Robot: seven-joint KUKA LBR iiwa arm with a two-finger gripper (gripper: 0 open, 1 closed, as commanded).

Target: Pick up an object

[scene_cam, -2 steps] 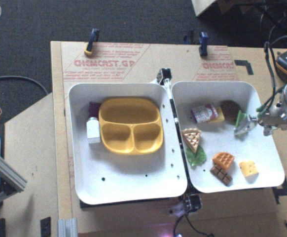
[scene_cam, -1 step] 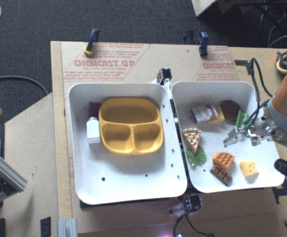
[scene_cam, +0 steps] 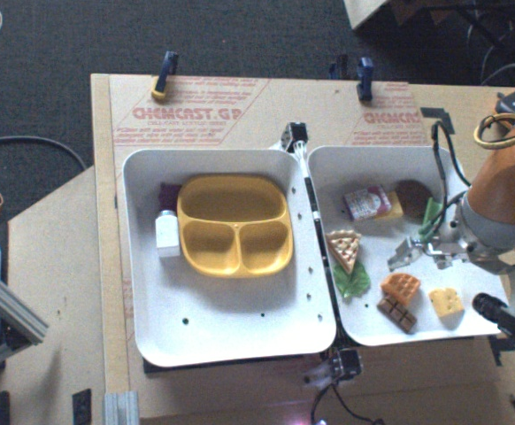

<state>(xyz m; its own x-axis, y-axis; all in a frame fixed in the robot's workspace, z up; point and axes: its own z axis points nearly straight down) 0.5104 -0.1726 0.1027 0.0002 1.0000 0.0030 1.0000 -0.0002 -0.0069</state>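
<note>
- Bench: a board-topped bench (scene_cam: 240, 104) over dark floor, bearing a left bin (scene_cam: 142, 237) and a right bin (scene_cam: 328, 162) set side by side.
- Left bin: yellow divided tray (scene_cam: 234, 225); a small white bottle (scene_cam: 167, 234) touches its left edge.
- Right bin (the working side): pink packet (scene_cam: 367, 203), dark brown round piece (scene_cam: 413, 193), pizza slice (scene_cam: 343, 249) with a green leaf (scene_cam: 353, 281) just below it, waffle (scene_cam: 401, 286), chocolate bar (scene_cam: 398, 313), cheese wedge (scene_cam: 446, 303).
- Gripper (scene_cam: 410, 251): hangs low over the middle of the right bin, reaching in from the right; fingers look slightly spread, nothing seen between them.
- Nearest candidate: the waffle, just below the fingertips and apart from them; the pizza slice lies to their left, the cheese wedge below and right.
- Handling, judged: these look like light, rigid toy foods with smooth, slippery skins. The waffle is flat, so pinch it across its two opposite edges; a grip on the top face would likely slide off.
- The chocolate bar touches the waffle's lower edge and could get nudged.
</note>
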